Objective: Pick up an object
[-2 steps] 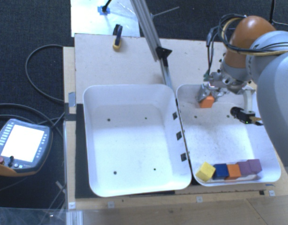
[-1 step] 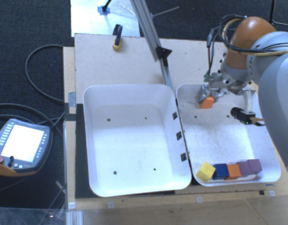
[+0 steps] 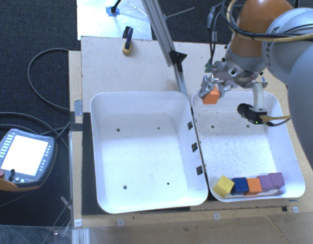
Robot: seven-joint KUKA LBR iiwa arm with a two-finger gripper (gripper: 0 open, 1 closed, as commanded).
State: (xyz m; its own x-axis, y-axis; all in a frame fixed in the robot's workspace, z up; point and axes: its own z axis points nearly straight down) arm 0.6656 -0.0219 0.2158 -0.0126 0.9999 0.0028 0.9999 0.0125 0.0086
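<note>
My gripper [image 3: 212, 91] hangs above the far left corner of the right bin [image 3: 286, 136], shut on an orange block [image 3: 211, 95] held between its fingers, clear of the bin floor. Along the near wall of that bin lies a row of blocks: a yellow block [image 3: 223, 185], a blue block [image 3: 240, 185], an orange block [image 3: 254, 185], and two purple blocks [image 3: 272, 181].
The left bin [image 3: 103, 136] sits beside the right one, sharing a dividing rim [image 3: 194, 146]. A slanted metal pole [image 3: 161, 29] crosses the far bench. A black-and-yellow clamp [image 3: 127, 39] lies at the back. A teach pendant [image 3: 21, 158] rests at the far left.
</note>
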